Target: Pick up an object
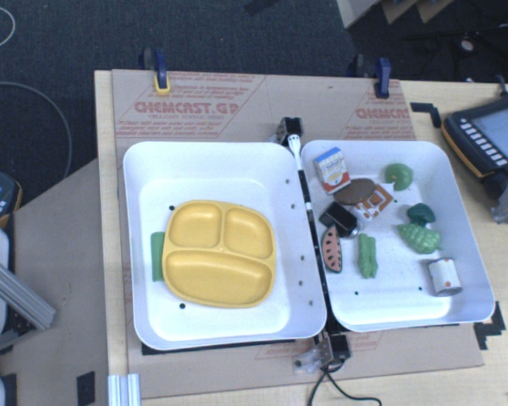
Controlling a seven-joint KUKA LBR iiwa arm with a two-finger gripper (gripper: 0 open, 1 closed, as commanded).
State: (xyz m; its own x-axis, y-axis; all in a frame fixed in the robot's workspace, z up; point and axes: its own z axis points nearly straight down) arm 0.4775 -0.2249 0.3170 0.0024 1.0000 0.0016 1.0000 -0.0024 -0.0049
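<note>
The right bin (457, 299) holds several small items: a white and blue carton (331, 167), a brown oval piece (354, 191), a brown and white box (374, 202), a black block (339, 219), a watermelon slice (331, 250), a green pickle-like piece (367, 255), a light green leafy piece (398, 175), a dark green broccoli (421, 214), a pale green bumpy piece (419, 238) and a small silver can (444, 277). The left bin (144, 184) holds a yellow divided plate (221, 254) lying over a green flat piece (157, 256).
The bins sit on a cardboard sheet (237, 100) held by two blue clamps (159, 62). A tablet-like device (488, 138) lies at the right edge. A cable (326, 370) runs off the front. Bare bin floor shows at the front of the right bin.
</note>
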